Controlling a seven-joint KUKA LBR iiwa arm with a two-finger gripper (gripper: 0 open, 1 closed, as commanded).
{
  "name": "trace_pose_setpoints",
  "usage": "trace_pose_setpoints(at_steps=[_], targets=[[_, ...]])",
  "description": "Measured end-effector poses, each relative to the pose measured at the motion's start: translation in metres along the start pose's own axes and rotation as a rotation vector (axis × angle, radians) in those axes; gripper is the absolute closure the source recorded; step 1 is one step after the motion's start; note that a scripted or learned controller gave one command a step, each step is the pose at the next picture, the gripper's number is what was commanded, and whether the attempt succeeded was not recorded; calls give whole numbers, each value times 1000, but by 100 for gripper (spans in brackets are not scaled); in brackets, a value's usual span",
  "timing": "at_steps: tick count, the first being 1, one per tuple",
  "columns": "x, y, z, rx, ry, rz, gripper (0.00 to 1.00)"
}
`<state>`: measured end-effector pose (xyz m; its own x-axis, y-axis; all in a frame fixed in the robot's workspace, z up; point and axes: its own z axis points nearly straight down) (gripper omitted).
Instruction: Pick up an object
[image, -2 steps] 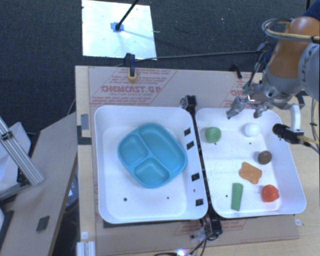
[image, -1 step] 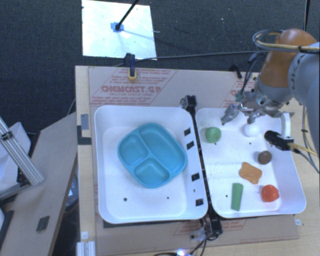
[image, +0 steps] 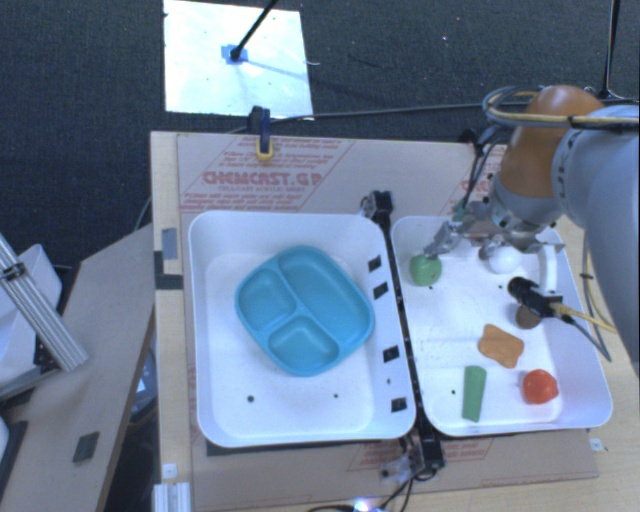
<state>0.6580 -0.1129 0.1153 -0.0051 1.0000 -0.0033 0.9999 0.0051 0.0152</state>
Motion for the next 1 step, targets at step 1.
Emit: trace_pose_setpoints(at_steps=[1], targets=[[1,-2,-7,8,2,-1,100]])
